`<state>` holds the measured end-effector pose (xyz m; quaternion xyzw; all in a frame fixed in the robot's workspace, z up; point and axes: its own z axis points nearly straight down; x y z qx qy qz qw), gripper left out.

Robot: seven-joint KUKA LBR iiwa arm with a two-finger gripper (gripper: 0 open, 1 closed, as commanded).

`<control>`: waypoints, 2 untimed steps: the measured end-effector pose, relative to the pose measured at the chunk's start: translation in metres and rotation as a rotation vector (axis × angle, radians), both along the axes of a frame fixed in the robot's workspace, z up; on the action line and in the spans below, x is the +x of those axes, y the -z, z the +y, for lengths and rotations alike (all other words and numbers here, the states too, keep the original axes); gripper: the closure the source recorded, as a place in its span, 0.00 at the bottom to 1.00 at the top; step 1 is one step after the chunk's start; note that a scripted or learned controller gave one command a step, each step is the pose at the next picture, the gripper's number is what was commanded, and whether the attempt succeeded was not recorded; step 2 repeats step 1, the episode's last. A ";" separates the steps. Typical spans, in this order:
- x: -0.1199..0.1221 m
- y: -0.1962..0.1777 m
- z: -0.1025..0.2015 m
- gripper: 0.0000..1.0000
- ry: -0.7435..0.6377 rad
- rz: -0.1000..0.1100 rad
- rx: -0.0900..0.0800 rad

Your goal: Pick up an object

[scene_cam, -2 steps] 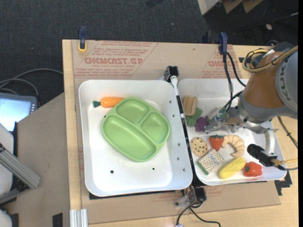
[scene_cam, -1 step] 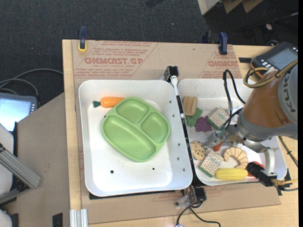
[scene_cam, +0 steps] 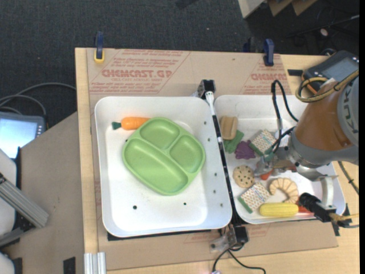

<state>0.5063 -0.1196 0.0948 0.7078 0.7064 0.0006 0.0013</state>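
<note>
Can't really make out the claw (scene_cam: 268,167) fingers under that arm (scene_cam: 322,133), which also covers some of the right bin (scene_cam: 251,104).

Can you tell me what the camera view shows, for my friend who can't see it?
A robot arm reaches into the right bin, among a cookie, croissant and corn. The left bin holds a green plate and a carrot.

Toy foods crowd the right bin (scene_cam: 336,104): cookie (scene_cam: 243,176), croissant (scene_cam: 284,188), corn cob (scene_cam: 278,210), purple grapes (scene_cam: 245,150).
</note>
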 end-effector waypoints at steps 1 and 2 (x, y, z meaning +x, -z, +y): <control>0.025 -0.096 0.071 1.00 -0.011 -0.010 0.003; 0.025 -0.096 0.071 1.00 -0.011 -0.010 0.003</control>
